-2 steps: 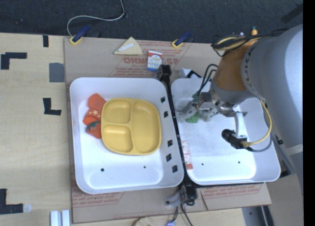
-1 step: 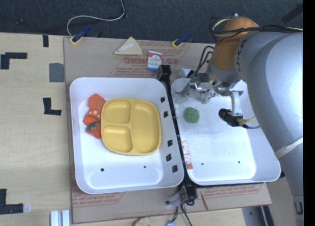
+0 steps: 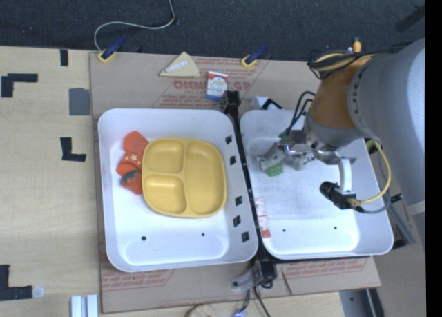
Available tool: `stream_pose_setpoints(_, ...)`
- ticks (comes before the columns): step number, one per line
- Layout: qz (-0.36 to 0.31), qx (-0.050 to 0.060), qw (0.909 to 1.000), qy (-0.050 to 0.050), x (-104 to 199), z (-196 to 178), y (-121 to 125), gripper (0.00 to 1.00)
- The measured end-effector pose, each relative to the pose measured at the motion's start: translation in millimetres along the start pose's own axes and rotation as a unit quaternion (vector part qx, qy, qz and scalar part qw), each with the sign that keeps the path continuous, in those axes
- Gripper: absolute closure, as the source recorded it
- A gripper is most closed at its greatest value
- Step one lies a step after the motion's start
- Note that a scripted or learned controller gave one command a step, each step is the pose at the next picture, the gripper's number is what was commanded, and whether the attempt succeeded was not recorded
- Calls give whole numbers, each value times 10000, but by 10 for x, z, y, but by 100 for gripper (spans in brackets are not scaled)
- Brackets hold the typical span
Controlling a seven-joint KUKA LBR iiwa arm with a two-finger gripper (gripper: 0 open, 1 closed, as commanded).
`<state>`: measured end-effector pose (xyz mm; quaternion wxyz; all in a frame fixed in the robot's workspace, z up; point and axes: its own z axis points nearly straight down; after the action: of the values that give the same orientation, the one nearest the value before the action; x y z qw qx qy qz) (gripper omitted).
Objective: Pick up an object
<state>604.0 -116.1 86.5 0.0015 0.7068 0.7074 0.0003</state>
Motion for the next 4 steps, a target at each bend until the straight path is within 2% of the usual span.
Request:
stream_pose_setpoints(1, -5, -4, 10000, 2, 167, 7, 355, 0)
stream_pose_setpoints(2, -5, -9, 10000, 2, 61, 1, 125, 0)
stream_pose_setpoints(3, -5, -1, 10000, 3, 211, 10, 450, 0)
stream_pose_setpoints(4, -4, -5, 10000, 0, 123, 3, 157, 0)
